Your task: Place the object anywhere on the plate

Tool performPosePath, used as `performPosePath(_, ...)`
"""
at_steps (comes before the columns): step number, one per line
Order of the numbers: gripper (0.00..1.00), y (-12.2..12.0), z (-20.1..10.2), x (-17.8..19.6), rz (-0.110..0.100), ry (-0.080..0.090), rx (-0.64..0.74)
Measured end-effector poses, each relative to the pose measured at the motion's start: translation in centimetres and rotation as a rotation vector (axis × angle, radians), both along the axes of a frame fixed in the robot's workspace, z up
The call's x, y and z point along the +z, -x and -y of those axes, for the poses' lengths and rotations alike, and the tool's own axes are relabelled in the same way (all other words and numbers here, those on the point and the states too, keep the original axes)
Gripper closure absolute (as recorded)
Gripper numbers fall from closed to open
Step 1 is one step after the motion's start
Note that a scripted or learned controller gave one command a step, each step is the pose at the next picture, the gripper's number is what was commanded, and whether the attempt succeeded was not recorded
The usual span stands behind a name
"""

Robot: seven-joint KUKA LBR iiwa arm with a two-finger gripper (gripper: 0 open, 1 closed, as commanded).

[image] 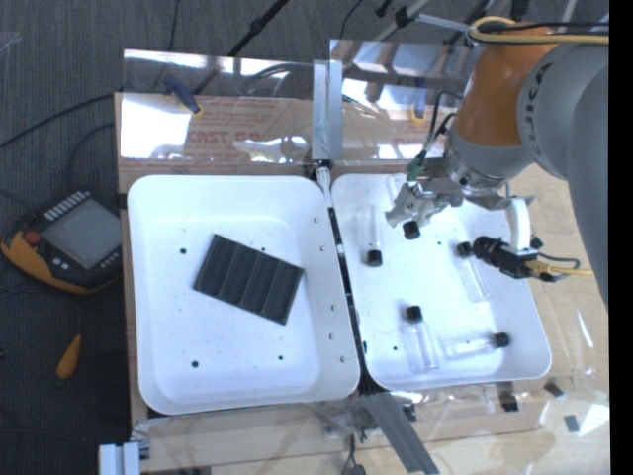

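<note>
- Camera view, nearest edge first: in the right bin (534, 359) two clear vials lie on their sides, one with its black cap at about (412, 314), the other, the capped vial (475, 344), toward 5 o'clock; they look scattered loosely for picking rather than arranged.
- Left bin (158, 364): the dark ribbed plate (247, 278) lies flat and skewed near the middle, well apart from every vial; as the drop-off spot it is bare on top.
- Mid-distance, right bin: a third vial (373, 237) lies by the divider, and a fourth (469, 265) lies toward 3 o'clock.
- Farther back: the end effector (413, 216) hangs over the far part of the right bin, with something small and black at its tip; I cannot tell whether its fingers are spread, closed or gripping a vial.
- Judged from this, the third vial lies just beside the end effector, at about its 7 o'clock; the plate lies well off at 9 o'clock.
</note>
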State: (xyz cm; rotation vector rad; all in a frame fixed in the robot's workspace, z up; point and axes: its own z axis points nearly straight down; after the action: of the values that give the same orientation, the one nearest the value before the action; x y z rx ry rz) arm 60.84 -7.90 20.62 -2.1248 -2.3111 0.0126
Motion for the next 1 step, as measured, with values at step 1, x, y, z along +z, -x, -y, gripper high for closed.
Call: performPosePath(1, 1.00, 3.69, -7.68, -2.69, -0.002, -0.004, 0.074)
